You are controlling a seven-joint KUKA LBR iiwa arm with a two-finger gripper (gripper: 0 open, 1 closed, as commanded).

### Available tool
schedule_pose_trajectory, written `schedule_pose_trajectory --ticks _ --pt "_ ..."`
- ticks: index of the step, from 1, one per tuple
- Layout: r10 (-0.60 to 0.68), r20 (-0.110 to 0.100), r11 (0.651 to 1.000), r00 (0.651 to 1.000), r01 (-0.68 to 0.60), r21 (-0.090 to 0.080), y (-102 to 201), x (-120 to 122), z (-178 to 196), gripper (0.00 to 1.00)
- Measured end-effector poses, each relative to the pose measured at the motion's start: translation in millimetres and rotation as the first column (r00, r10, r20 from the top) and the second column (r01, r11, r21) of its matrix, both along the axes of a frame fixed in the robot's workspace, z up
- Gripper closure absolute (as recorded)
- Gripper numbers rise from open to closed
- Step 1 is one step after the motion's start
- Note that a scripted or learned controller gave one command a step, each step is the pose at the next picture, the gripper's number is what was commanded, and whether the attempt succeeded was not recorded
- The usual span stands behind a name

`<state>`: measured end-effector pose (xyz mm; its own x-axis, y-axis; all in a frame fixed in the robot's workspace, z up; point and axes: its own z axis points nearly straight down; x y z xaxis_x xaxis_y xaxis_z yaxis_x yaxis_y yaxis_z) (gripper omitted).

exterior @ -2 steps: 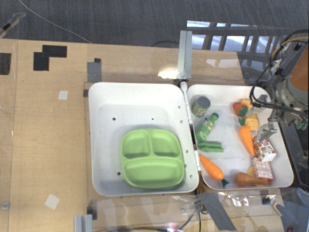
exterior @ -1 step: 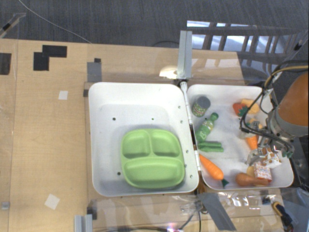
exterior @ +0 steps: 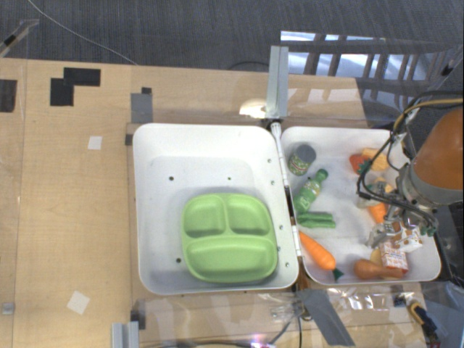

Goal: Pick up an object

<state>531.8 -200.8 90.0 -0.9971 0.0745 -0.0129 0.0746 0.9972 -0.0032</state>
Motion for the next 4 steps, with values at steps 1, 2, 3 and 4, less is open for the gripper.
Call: schedule_pose_trajectory --ticks 1,2,3,4 --pt "-0.016 0.004 1.0 1.0 0.016 0.001 -3 -4 0 0.0" --pt "0.023 0.003 1.0 1.0 -0.023 -0.001 -3 -4 0 0.0" --pt "0.032 0.005 0.999 0.999 -0.032 -0.003 0 -7 0 0.0" --pt "-0.006 0.006 1.0 1.0 0.006 0.0 -5 -31 0 0.0"
